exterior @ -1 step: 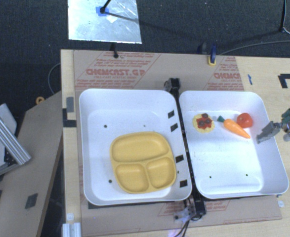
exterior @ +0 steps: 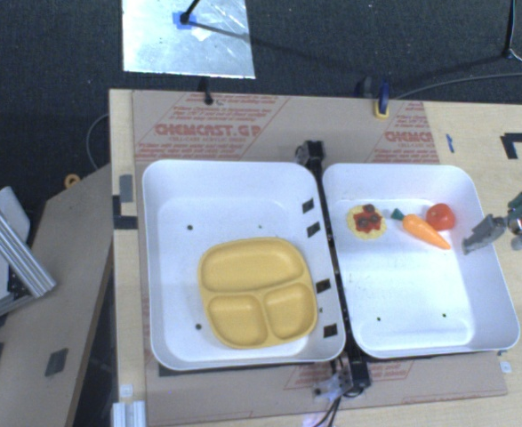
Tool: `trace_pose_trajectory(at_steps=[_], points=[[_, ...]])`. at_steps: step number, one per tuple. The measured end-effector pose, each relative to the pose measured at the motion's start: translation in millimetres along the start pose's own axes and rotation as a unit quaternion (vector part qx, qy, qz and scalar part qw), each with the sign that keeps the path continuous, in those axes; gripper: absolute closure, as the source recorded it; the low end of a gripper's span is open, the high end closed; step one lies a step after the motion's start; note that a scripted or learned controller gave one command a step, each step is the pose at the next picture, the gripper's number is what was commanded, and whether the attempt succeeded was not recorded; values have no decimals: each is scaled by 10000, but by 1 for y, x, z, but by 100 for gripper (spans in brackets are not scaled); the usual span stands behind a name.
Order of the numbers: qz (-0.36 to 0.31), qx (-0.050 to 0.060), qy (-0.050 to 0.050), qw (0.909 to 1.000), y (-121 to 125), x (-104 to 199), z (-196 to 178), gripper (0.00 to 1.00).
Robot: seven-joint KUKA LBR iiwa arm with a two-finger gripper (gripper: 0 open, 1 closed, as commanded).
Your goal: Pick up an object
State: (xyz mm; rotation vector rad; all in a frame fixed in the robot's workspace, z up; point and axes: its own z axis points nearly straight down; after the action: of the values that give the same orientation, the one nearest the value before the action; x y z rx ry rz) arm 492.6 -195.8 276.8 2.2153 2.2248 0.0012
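Observation:
The right bin (exterior: 421, 327) holds three toy foods near its far side. A small round pizza (exterior: 366, 221) lies to the left, an orange carrot (exterior: 424, 231) sits in the middle, and a red tomato (exterior: 440, 214) is just behind the carrot's right end. My gripper (exterior: 502, 229) hovers at the right rim of this bin, a little to the right of the carrot and tomato. I see nothing held in it.
A yellow divided plate (exterior: 257, 290) lies in the left bin (exterior: 176, 238). A black divider strip (exterior: 325, 238) runs between the bins. Cables (exterior: 456, 69) cross the bench behind them, and a metal frame (exterior: 12, 256) stands off the bench at the left.

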Motion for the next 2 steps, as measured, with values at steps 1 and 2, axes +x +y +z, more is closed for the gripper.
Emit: trace_pose_trajectory(at_steps=[1, 2], points=[[14, 16, 6, 10000, -1, 0, 42, 0], [14, 18, 9, 10000, 3, 3, 85, 0]])
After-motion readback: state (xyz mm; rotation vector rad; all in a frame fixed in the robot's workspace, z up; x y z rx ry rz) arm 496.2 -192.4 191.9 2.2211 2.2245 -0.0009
